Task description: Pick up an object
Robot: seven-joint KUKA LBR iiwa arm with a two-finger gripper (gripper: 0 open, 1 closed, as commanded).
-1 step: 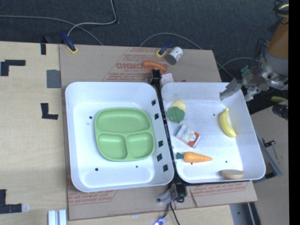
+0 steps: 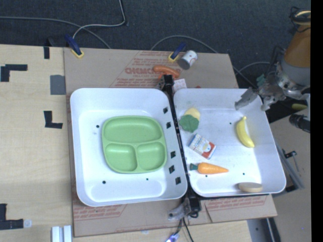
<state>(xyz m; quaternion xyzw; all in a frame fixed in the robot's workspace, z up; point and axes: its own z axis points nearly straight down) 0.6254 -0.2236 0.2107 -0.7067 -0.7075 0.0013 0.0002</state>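
Left bin (image 2: 86,115): carries a green plate (image 2: 134,143) with three compartments, flat and wide, a poor thing to pinch, so best passed over. Right bin (image 2: 272,175): offers the likely picks. Near its left wall, a green broccoli piece (image 2: 189,123) touching a yellow lump (image 2: 193,114) behind it; crowded there, and close to the divider, so a descent risks clipping the wall or nudging both. Toward the middle, a small red and white packet (image 2: 202,146), lying flat and low, hard to get fingers under. Just below it, a carrot (image 2: 212,169), lying crosswise with open floor on both long sides; worth closing across its thick part. Farther right, a banana (image 2: 245,132), set apart from the rest and nearest the hand, probably the easiest target: come straight down over its middle, turn the wrist so the jaws straddle the narrow width, not the length, then close and lift slowly. At the front rim, a tan oval piece (image 2: 250,187), hugging the wall, awkward to reach. At the far right corner, the hand (image 2: 248,100), hovering above the bin's edge, just beyond the banana's upper end; cannot tell whether spread or pressed together, and nothing seen between its tips. Nothing lifted yet.
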